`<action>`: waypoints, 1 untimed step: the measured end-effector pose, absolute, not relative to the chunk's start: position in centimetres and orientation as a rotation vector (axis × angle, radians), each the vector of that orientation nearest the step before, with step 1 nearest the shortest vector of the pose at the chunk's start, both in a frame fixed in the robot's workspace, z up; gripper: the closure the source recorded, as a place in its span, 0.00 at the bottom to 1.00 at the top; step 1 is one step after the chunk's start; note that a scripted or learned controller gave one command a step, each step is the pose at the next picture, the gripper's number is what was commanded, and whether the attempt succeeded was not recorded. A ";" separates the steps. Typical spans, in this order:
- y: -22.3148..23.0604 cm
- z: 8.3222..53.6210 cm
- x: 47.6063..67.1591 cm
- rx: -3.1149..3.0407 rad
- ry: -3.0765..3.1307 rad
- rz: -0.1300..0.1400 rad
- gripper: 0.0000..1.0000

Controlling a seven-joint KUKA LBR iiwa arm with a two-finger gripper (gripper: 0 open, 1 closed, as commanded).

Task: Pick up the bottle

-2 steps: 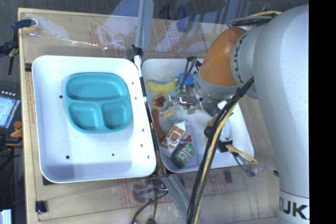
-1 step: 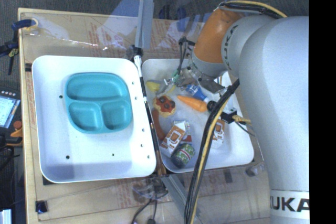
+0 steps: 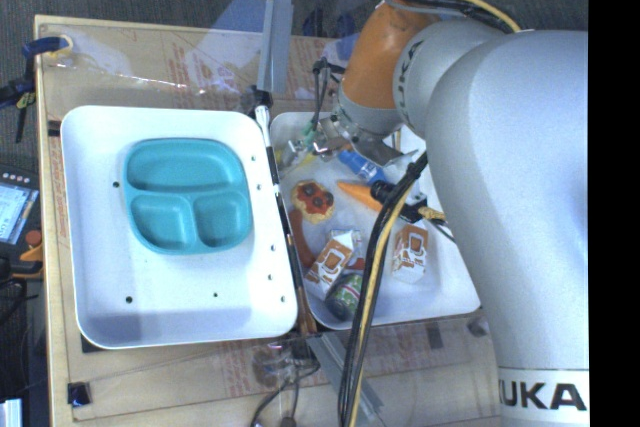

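Bottle [image 3: 357, 162]: clear, blue cap, lying tilted near right bin's [image 3: 452, 293] far edge.
My gripper [image 3: 318, 140]: beside it; state unclear.

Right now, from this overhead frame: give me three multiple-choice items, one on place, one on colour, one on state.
1. Where does the divided tray sit?
A. In the left bin
B. In the right bin
C. On the bench outside both bins

2. What colour is that tray?
A. Red
B. Teal
C. Black

3. How does the carrot lie?
A. Inside the tray
B. On the floor of the right bin, among other items
C. Hanging over the bin's rim

Answers:
1. A: the tray rests on the floor of the left bin.
2. B: its three compartments are all teal against the white bin.
3. B: it lies in the right bin between the pizza slice toy and the blue bottle, under the arm.
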State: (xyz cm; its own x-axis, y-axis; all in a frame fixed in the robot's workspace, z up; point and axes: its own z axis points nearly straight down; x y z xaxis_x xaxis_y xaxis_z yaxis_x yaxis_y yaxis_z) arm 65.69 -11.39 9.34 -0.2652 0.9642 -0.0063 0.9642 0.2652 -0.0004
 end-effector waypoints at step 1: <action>-18.3 19.6 59.0 2.016 2.410 -0.002 0.00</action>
